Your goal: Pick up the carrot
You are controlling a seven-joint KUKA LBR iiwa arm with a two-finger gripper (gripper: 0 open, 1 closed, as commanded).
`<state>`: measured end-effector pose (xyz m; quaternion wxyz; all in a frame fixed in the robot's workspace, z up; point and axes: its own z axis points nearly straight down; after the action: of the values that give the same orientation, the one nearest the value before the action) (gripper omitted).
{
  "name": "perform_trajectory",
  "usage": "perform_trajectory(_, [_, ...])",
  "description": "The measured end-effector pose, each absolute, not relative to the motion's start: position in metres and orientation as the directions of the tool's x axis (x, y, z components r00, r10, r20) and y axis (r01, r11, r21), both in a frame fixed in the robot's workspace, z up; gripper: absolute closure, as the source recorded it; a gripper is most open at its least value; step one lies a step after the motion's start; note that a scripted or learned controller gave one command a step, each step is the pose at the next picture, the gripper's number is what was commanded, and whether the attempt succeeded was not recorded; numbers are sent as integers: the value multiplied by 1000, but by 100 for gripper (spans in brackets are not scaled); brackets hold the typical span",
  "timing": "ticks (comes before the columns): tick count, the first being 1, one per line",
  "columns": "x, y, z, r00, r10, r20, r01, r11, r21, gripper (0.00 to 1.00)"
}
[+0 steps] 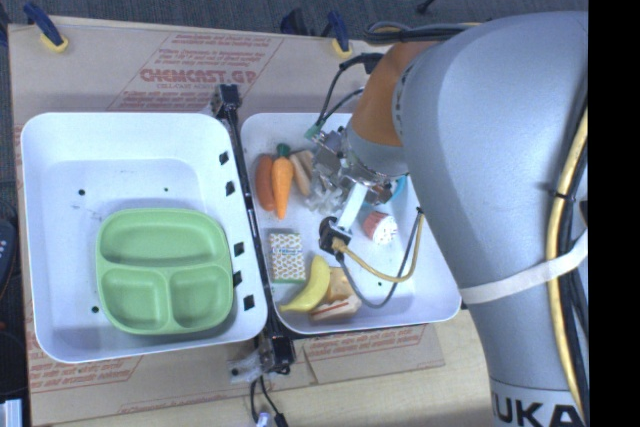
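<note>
The carrot (283,181), orange with a small green top, lies lengthwise in the upper left part of the right bin (425,300). A second orange-red elongated item (264,183) lies alongside it on its left. My gripper (320,179) hangs just right of the carrot, low over the bin, with a tan item (301,171) between it and the carrot. Nothing is seen held in the gripper. The grey arm with its orange band (378,110) covers the bin's right side.
The right bin also holds a patterned packet (287,255), a banana (311,287), a sandwich piece (338,302) and a red-and-white item (380,227). A green divided plate (165,270) sits in the left bin (60,155). A cable loops below the wrist.
</note>
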<state>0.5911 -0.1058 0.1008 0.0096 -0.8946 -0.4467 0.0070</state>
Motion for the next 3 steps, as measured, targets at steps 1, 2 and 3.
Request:
perform_trajectory(1, [644,-35,259,561,828,7,828,-561,5,100])
perform_trajectory(2, [639,-3,189,218,976,-2,976,-218,-14,100])
perform_trajectory(3, [624,28,192,-487,873,2,873,487,-9,100])
